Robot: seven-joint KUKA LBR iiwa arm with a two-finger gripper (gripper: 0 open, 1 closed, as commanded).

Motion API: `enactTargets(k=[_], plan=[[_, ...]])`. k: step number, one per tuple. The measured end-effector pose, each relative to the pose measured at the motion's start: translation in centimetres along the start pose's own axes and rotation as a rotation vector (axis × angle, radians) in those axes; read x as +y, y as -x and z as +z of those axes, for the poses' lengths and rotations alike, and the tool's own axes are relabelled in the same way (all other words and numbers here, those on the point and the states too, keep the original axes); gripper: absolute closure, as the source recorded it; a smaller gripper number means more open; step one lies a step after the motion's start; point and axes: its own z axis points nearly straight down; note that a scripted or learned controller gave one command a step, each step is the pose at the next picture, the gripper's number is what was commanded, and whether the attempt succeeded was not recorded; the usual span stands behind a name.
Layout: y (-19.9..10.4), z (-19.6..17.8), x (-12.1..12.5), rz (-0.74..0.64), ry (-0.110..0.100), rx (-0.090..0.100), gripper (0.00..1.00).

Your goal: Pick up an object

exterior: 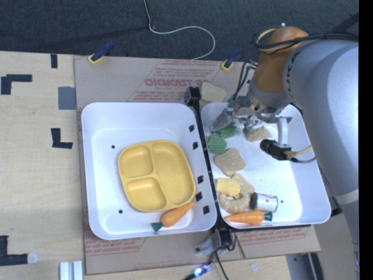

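Note:
My gripper (232, 118) hangs low over the far left part of the right bin (303, 174), below the orange band of the arm. Just under and in front of it lies a green toy (220, 139). A small beige piece (257, 135) rests to the gripper's right. Nearer the front of that bin are a beige bread-like slice (230, 161), a yellow block (228, 186), a tan ring (235, 202), a small silver cylinder (266, 203) and an orange carrot (247, 217). I see nothing held in the gripper.
The left bin (96, 156) holds a yellow divided plate (156, 175) and a second carrot (175, 214) at its front edge. A beige lump (213, 91) sits by the right bin's far left corner. A black clip divider (198, 150) joins the bins.

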Motion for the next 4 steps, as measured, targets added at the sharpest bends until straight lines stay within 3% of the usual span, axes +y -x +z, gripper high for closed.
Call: enactTargets(k=[1,2,4], plan=[[-0.1,3.1,-0.1,-0.001,0.001,0.000,0.00],[-0.2,2.0,-0.1,-0.001,-0.005,0.001,1.00],[-0.3,-10.7,0.2,0.000,0.011,0.000,1.00]])
